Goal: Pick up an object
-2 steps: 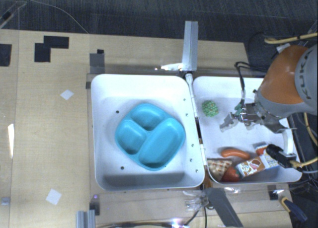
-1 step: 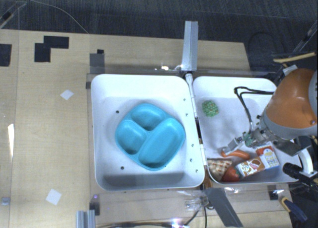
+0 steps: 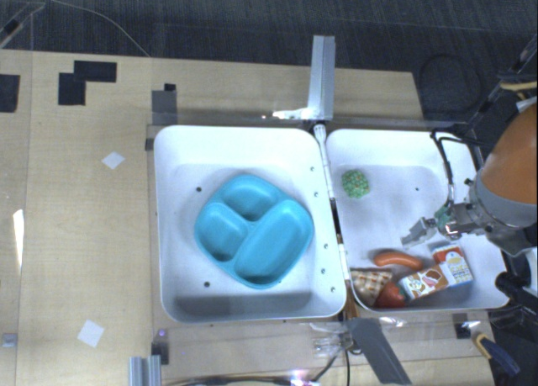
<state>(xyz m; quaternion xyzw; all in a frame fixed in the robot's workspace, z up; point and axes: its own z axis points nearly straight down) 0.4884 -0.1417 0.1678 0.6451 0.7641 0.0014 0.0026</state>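
In the right bin (image 3: 395, 145) lie a green bumpy ball (image 3: 355, 182), an orange sausage (image 3: 397, 259), a small juice carton (image 3: 438, 275), a waffle-patterned piece (image 3: 369, 281) and a red piece (image 3: 389, 295). My gripper (image 3: 434, 229) hangs over the right bin's right half, just above and to the right of the sausage and above the carton. Its fingers (image 3: 418, 230) point left and stand apart with nothing between them.
The left bin (image 3: 181, 208) holds a blue three-compartment plate (image 3: 254, 230). A metal post (image 3: 323, 77) stands behind the bins' shared wall. The arm's orange band (image 3: 513, 157) rises at the right edge, with black cables (image 3: 450, 157) beside it.
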